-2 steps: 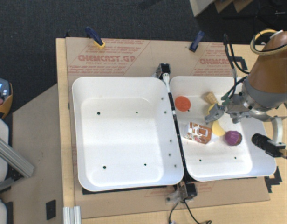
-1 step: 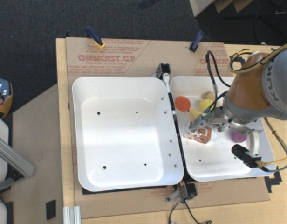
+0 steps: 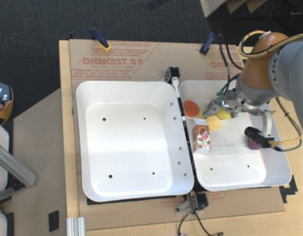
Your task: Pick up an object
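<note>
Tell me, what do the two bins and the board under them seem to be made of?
The bins look like thin moulded plastic: smooth, glossy white, with rounded corners. The board under them looks like matte brown cardboard with red print, though this remains uncertain.

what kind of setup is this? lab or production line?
Likely a research lab grasping rig, not a production line: two white bins sit on a cardboard sheet held by clamps, the arm reaches over small odd objects like a yellow item, and loose cables trail nearby.
</note>
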You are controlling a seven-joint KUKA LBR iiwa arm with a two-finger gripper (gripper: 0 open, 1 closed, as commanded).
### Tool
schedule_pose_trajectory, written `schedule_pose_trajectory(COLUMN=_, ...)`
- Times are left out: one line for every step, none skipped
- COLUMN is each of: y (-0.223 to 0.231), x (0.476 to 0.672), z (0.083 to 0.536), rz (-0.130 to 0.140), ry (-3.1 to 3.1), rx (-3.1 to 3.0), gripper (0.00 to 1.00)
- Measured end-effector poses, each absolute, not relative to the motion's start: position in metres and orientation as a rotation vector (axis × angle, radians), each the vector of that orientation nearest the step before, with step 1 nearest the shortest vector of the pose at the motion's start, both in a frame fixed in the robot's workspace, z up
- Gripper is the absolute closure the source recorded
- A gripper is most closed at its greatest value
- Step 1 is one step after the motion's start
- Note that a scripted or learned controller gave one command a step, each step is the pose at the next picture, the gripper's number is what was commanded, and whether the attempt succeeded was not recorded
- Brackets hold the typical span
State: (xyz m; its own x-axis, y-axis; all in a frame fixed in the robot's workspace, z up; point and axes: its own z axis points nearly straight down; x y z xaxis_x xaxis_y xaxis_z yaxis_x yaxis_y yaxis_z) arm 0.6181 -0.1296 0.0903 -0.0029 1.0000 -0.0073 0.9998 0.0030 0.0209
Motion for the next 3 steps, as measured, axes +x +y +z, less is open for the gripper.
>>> schedule_pose_trajectory(y=-0.0888, x=0.6696, z=0.0858, rz=0.008, ry=2.224, rx=2.211, gripper=0.00)
schedule_pose_trajectory(y=-0.0914, x=0.6668, z=0.0853, rz=0.000, ry=2.222, rx=2.219, gripper=0.00)
schedule_pose_trajectory(y=-0.0936, x=0.6667, z=0.0853, rz=0.000, ry=2.220, rx=2.220, gripper=0.00)
